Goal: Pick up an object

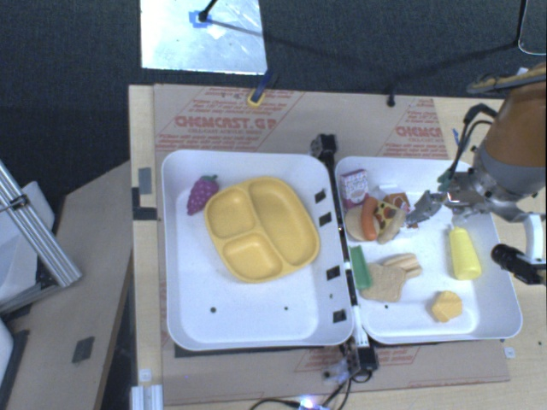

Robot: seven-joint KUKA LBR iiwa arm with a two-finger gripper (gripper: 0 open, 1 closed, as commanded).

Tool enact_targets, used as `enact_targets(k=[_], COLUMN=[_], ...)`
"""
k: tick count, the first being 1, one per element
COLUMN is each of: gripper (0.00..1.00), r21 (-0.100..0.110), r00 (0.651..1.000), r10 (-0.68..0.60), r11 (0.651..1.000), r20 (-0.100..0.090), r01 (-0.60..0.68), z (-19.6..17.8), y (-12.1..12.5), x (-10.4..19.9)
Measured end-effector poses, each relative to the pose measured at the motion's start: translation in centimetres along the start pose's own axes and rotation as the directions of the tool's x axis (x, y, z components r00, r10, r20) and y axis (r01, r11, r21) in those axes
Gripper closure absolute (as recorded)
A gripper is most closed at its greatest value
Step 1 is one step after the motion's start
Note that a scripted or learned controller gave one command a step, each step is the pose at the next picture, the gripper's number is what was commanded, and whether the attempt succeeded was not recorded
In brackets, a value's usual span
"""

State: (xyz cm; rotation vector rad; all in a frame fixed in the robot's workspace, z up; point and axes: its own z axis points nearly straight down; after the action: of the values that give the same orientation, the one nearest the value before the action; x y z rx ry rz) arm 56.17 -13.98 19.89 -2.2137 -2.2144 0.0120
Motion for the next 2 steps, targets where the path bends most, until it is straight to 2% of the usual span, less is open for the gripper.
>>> enact_targets(k=[1,2], gripper=[0.00,0.00], r21=[-0.014,-0.011], r00=[1.000,1.000], r10=[-0.003,-0.001], r11=[1.000,1.000], r20=[0.002,0.001], r01=[0.003,0.002], z=[-0.8,3.4], y=[0.3,0.3], x=[0.0,-0.1])
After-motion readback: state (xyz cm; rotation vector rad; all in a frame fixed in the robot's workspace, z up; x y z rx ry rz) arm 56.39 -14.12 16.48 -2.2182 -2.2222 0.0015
